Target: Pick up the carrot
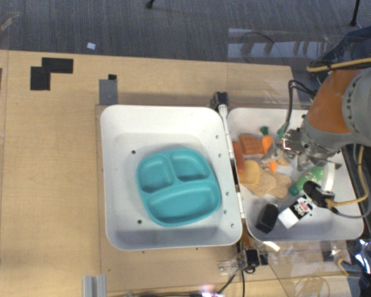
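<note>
A teal tray (178, 187) lies in the left bin (120, 129) (carrot (267, 143) in the right).

I count two white bins on my bench: the left bin (111, 166) and the right bin (346, 228). The left one carries one teal divided plate (178, 187). In the right one I make out one carrot (267, 143), one black block (267, 218) and one green piece (309, 179); the rest is a jumble I cannot count.

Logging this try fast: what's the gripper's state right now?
Gripper: down in the right bin beside the carrot; state cannot be told.
</note>
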Tool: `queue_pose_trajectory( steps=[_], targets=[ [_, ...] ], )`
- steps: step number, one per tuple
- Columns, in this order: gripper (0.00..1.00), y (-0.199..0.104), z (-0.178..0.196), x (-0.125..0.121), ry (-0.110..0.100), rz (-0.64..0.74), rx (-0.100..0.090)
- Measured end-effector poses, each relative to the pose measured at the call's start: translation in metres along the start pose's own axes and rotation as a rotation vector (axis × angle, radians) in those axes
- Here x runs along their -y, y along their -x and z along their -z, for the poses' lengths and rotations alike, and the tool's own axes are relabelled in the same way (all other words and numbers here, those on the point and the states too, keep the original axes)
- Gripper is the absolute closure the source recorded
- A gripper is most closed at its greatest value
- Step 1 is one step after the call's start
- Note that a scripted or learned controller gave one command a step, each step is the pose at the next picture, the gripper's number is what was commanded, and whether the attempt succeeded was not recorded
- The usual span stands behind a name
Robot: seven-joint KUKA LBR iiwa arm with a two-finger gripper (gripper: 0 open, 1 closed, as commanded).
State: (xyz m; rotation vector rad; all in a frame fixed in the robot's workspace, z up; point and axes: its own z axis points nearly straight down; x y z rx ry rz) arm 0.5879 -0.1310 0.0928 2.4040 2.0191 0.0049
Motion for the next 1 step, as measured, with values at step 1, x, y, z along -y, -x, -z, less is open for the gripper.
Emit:
queue_pose_trajectory(
  steps=[1],
  targets=[
    [1.0,-0.0016,0.0124,-0.0021,0.004,0.006,0.0]
  ],
)
